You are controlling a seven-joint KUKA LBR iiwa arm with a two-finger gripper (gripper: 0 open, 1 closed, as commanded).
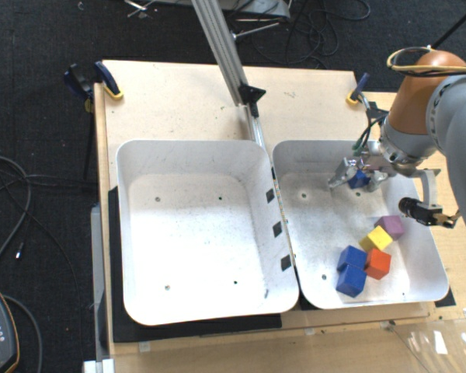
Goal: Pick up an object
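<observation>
Blue block (360, 179) (orientation unclear) between end effector (356, 179) fingers

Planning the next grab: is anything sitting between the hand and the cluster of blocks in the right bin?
Nothing visible: bare white bin floor lies between the hand and the purple, yellow, orange and blue blocks.

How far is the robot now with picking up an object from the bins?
Already done: the gripper has reached into the right bin, away from the block pile. In hand: a small blue object sits at the fingers, though a firm hold is hard to confirm. Left: lifting it clear. The purple block, yellow block, orange block and blue blocks lie untouched.
</observation>
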